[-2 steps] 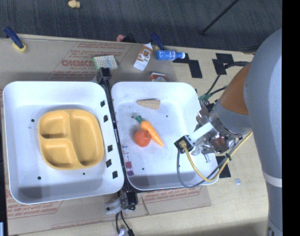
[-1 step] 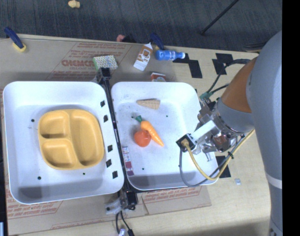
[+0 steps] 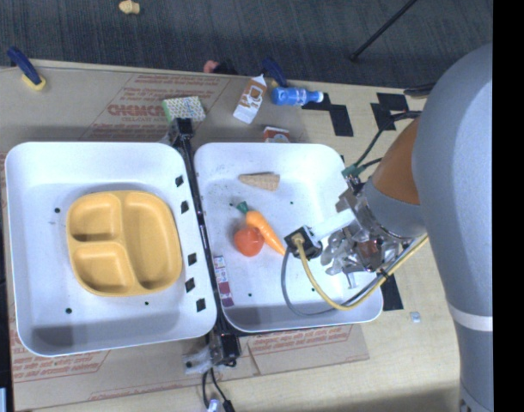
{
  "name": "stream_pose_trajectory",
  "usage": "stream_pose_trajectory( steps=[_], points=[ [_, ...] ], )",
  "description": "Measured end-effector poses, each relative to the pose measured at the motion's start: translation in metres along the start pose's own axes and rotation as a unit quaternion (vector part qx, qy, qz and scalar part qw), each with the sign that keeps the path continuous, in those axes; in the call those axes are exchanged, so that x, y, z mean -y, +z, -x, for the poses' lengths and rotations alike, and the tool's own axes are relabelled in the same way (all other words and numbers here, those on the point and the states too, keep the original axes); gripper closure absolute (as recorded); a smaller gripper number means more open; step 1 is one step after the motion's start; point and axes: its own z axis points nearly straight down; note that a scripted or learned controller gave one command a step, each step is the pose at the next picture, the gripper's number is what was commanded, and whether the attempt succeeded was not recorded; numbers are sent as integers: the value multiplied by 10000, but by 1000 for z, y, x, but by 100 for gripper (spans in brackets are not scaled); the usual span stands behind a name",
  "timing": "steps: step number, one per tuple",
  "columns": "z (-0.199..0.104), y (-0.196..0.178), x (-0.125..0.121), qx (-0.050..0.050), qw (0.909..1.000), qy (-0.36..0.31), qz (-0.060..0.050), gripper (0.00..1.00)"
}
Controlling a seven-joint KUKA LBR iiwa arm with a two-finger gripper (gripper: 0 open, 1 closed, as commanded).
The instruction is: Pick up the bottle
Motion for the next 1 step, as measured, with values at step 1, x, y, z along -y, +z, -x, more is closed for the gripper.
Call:
stream_pose_trajectory(
  steps=[1],
  points=[
    [2,-1,-8,-2,10000,-49,8,100]
  ],
)
